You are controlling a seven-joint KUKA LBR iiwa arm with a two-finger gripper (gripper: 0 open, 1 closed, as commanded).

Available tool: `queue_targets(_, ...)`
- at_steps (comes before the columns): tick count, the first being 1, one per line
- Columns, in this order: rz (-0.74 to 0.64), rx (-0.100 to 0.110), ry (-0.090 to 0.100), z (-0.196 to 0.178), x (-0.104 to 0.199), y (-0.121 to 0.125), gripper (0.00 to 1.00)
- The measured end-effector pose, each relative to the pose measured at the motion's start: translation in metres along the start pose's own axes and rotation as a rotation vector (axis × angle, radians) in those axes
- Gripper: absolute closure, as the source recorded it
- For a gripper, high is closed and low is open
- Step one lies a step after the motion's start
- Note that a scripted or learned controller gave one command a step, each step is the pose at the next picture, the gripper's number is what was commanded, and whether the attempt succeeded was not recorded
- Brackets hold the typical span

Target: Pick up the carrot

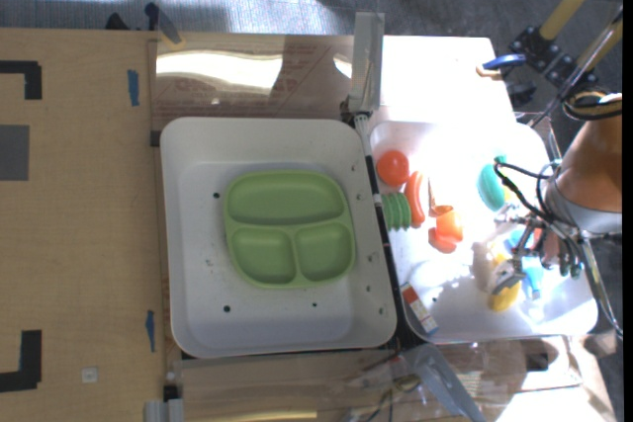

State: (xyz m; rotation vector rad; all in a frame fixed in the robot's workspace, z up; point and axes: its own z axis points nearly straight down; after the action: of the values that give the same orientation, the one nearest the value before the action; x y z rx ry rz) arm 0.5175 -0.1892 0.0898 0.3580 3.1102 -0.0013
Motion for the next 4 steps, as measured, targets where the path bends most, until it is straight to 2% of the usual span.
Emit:
queue_targets(1,0.052,0.000,-0.003,0.001,-0.054,0.029,0.00)
queue_targets(2,0.020,0.000,0.001,0.000,-0.001,0.037,0.00)
queue_targets(3,-0.022,0.001,-0.002,0.000,0.033,-0.012,0.00)
queue_targets(4,-0.143,0.001,-0.004,-0.042,-0.060,-0.021,0.00)
